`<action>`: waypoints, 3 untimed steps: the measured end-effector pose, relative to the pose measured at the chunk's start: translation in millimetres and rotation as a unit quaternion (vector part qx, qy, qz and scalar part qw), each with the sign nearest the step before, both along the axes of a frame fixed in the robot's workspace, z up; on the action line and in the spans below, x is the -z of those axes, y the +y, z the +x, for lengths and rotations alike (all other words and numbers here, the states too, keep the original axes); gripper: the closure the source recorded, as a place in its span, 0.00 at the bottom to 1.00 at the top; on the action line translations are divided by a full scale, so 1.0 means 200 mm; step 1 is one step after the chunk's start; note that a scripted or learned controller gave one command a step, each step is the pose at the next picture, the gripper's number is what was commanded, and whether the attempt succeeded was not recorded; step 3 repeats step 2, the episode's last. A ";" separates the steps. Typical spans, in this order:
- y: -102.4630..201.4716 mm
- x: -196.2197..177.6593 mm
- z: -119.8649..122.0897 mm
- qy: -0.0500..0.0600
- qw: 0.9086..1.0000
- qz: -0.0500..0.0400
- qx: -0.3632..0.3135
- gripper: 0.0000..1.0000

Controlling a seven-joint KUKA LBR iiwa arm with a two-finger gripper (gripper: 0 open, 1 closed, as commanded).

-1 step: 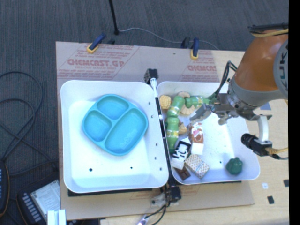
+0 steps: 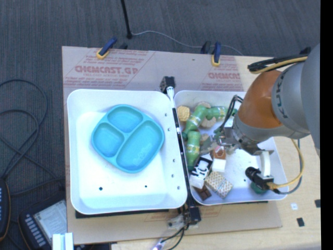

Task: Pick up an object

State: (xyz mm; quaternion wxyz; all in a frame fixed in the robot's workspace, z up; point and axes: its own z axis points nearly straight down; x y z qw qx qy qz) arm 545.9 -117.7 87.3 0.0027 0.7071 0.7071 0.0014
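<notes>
Cardboard-covered bench [image 2: 104,69] carries two white bins; the gripper [image 2: 225,142] dips among toy food in the right bin [image 2: 278,163], reaching stage. Closure state: cannot tell. Next comes a secure pinch.

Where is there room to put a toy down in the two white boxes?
The left bin has bare white floor all around the blue plate, widest along its near edge. The right bin is crowded: toys pile against the middle wall and the arm hangs over it. One small bare patch sits beside the patterned block.
</notes>
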 end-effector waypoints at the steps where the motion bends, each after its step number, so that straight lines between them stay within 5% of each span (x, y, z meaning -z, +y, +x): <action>1: 0.00 -0.05 0.00 0.000 1.000 0.000 0.000 1.00; 2: 0.29 -0.49 0.22 0.002 1.000 0.001 -0.001 1.00; 3: 0.29 -0.49 0.22 0.002 1.000 0.001 -0.001 1.00</action>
